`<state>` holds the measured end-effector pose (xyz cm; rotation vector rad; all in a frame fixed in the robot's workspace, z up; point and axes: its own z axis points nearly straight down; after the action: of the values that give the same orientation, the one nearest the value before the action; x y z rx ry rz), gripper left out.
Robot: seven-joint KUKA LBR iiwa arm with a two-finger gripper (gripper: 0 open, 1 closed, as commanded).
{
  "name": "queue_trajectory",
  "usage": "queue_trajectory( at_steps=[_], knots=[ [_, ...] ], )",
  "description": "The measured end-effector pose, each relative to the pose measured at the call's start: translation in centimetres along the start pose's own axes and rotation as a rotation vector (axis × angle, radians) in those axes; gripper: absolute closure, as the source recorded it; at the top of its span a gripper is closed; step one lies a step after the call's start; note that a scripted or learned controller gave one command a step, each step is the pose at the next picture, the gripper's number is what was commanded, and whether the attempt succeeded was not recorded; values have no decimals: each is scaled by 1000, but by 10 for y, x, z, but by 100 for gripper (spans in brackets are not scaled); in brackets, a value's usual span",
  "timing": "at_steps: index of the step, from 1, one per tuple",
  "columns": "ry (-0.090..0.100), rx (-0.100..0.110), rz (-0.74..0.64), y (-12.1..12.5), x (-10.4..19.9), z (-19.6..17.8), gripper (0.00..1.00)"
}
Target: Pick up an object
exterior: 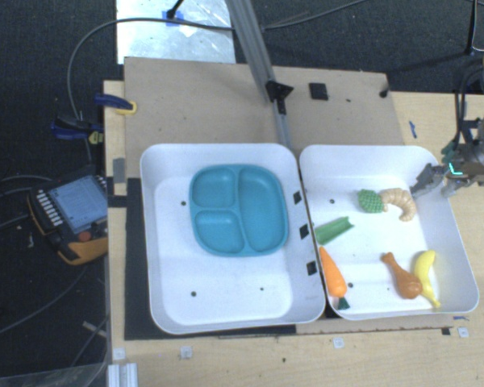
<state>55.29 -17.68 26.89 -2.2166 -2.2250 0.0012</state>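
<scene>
Five toys in right bin (452, 240); gripper (432, 181) jaws' state unclear, hovering beside croissant (401, 202). Advise centring over croissant before descent.

A robotics lab — loose cables (81, 47), clamps (113, 103) and a teach pendant (71, 216) ring the bench (202, 95).
</scene>
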Motion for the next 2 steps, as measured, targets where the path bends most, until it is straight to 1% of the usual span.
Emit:
queue_trajectory(
  at_steps=[1,2],
  knots=[
    [-1,-3,-1,1,0,-1,0],
    [0,1,2,1,1,61,0]
  ],
)
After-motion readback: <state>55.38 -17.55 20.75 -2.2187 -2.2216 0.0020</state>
